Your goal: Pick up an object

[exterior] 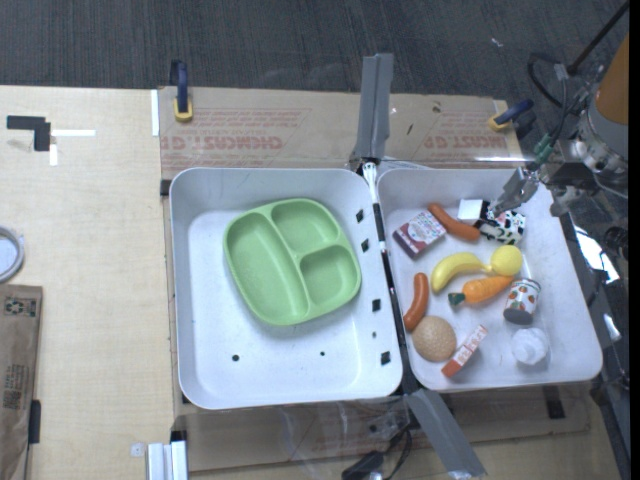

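Note:
The right bin (pixel 575 363) holds several toy foods. Among them are a banana (pixel 458 268), a lemon (pixel 507 260), a carrot (pixel 482 289), a red sausage (pixel 417 300), a tan round bun (pixel 434 337) and a small red-and-white box (pixel 420 234). A black-and-white toy (pixel 503 227) lies at the bin's far side beside a long orange-red piece (pixel 455 223) and a small white block (pixel 471 209). My gripper (pixel 520 190) hangs over the bin's far right corner, just above and right of the black-and-white toy. I see nothing held in it.
In the left bin (pixel 200 368) sits a green divided plate (pixel 292 259). A small can (pixel 521 301), a white lump (pixel 530 347) and a red-and-white packet (pixel 464 352) lie near the right bin's front. Cables and the arm crowd the right side.

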{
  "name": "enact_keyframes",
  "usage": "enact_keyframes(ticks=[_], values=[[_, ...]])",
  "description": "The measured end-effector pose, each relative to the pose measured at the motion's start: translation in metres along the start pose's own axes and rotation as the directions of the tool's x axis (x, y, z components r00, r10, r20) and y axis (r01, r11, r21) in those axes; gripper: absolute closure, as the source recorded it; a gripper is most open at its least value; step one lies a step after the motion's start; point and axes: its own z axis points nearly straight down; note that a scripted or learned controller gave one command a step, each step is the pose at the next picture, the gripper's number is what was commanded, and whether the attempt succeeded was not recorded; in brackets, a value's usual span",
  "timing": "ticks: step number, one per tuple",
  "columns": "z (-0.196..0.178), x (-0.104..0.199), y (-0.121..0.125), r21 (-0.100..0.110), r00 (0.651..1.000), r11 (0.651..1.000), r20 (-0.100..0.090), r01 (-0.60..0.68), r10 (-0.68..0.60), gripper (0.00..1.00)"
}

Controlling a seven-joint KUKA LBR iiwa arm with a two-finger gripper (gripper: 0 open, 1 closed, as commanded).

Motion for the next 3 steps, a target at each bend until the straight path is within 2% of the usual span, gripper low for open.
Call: enact_keyframes(ticks=[1, 2, 3], values=[[0.097, 0.005, -0.007, -0.001, 0.99, 0.99, 0.0, 0.142, -0.142, 0.0], [0.185, 0.002, -0.034, -0.002, 0.976, 0.976, 0.0, 0.218, -0.218, 0.0], [0.188, 0.01, 0.07, 0.04, 0.959, 0.958, -0.019, 0.284, -0.283, 0.0]])
